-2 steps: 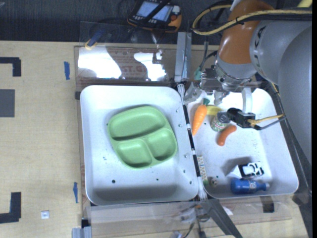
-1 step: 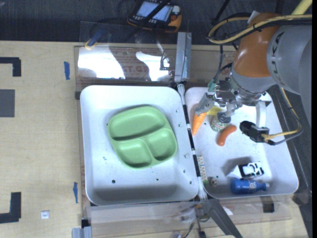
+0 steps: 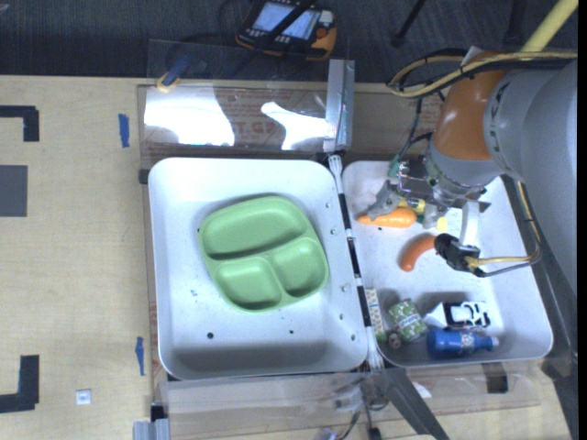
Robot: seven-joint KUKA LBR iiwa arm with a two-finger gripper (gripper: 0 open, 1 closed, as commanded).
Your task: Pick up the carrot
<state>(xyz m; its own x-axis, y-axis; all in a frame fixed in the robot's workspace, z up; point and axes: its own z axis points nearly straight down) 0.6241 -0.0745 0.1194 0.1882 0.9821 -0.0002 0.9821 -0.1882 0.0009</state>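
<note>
The pincer (image 3: 410,200) is hanging low at ten o'clock in the right bin (image 3: 514,246), seemingly placed for a grasp of the carrot (image 3: 390,217) lying just beneath it, though I cannot tell whether it is gripping, touching or merely hovering over it.

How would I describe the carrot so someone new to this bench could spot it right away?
Look in the right white bin, at its upper left part, just below the gripper. The carrot lies there on its side, orange and tapered. The orange sausage-shaped piece below it is rounder and curved, and it has blunt ends rather than a taper.
</note>
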